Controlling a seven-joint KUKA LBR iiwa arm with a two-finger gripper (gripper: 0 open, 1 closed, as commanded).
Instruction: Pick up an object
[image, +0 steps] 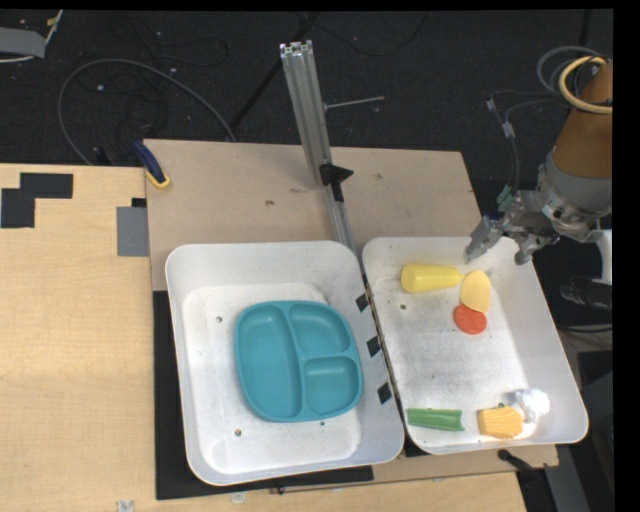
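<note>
My gripper (498, 247) hangs over the far right corner of the right bin (440, 350), its two fingers spread apart with nothing between them. Just below it lie a yellow cylinder-like object (430, 277), a yellow rounded piece (477, 290) and a small red-orange piece (470, 320). At the bin's near end lie a green stick (435, 419) and a yellow-orange block (500, 423) with a white piece (533, 404) beside it.
The left bin (200, 300) holds a teal divided plate (298, 358). A metal post (308, 110) stands behind the bins. A brown board (400, 195) lies under the bins and a light wooden surface (70, 330) extends left.
</note>
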